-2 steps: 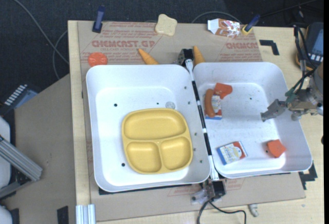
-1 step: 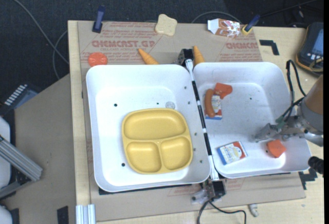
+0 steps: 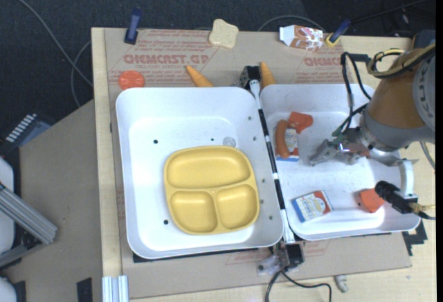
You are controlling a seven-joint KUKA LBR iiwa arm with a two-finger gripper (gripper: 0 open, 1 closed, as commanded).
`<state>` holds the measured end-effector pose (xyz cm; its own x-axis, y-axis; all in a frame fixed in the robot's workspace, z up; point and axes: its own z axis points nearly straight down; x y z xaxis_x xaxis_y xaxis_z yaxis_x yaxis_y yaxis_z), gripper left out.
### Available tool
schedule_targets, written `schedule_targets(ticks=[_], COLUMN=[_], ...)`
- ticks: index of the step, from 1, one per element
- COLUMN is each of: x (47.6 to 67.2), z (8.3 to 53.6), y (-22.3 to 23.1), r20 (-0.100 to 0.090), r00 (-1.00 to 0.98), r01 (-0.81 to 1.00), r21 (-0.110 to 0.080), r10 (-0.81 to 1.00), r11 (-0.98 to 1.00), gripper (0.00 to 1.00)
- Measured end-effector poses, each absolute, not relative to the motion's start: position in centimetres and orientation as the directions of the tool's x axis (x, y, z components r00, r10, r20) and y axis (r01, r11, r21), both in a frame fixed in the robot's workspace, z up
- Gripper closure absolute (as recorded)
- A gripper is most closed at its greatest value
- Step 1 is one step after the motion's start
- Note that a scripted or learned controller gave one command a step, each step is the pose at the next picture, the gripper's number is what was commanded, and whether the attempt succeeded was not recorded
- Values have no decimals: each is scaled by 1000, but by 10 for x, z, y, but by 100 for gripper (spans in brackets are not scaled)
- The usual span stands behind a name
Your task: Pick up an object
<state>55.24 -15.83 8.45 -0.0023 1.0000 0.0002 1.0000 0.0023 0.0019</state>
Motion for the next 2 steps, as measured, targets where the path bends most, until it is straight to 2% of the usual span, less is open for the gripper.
schedule_targets(ticks=[2], x=[635], z=[89], y=[-92], r20=[-2], r00=[-1], r01=[1000], r21=[3], r10=[1000], r11=[1], gripper=[0])
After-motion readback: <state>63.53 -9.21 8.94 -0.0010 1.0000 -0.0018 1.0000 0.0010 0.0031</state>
